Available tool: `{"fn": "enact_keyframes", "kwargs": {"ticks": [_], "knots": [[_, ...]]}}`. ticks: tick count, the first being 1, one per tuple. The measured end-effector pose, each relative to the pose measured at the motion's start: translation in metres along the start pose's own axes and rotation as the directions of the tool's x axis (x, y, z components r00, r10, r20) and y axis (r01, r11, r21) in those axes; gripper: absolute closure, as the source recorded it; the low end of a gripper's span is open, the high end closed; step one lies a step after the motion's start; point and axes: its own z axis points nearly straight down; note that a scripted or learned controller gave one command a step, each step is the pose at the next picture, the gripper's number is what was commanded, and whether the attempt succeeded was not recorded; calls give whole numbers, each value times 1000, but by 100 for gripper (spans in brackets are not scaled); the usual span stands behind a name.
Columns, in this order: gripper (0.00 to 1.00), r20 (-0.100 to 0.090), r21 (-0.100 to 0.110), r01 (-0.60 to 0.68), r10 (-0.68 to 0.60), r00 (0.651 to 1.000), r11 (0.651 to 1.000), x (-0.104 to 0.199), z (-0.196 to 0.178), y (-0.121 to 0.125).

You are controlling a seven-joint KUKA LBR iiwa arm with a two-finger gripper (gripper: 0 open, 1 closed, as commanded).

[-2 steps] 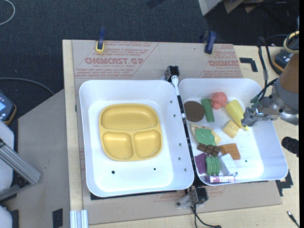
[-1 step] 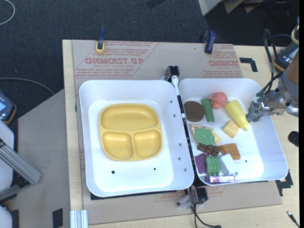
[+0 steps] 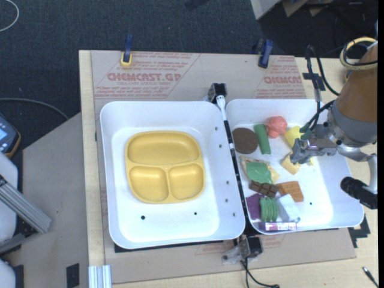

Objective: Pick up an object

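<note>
The bench (image 3: 180, 71) is a pale board printed with red lettering, held at its far edge by two blue clamps (image 3: 126, 51), and it bears two shallow white bins side by side. The left bin (image 3: 114, 161) holds a yellow divided plate (image 3: 164, 165) with one long compartment at the far side and two smaller ones nearer the camera. The right bin (image 3: 336, 203) holds a scatter of toy food. The grey arm (image 3: 360, 95) with its orange band reaches in from the right, over the far right part of that bin, and its gripper (image 3: 302, 153) sits low among the items there, just beside a yellow piece (image 3: 292, 135) and a pale yellow block (image 3: 290, 165); how wide the claw stands I cannot tell, since the metal parts blur together, and nothing can be seen held by it. Further left in the same bin lie a brown round disc (image 3: 244, 140), a green stick (image 3: 263, 138) and a pink-red rounded piece (image 3: 276, 125). Nearer the camera are a green leafy piece (image 3: 259, 172), a dark brown chocolate bar (image 3: 264, 189), an orange cracker-like square (image 3: 291, 190), a purple piece (image 3: 254, 206) touching a green ribbed item (image 3: 269, 209), and a small white tube with red marking (image 3: 280, 225) against the near wall.
</note>
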Motion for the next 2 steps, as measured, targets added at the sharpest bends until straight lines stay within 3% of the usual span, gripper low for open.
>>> {"fn": "enact_keyframes", "kwargs": {"ticks": [1, 2], "knots": [[100, 0, 0, 1, -1, 1000, 1000, 55, 7, -11], [100, 1, -6, 2, -2, 1000, 1000, 106, -15, -25]]}}
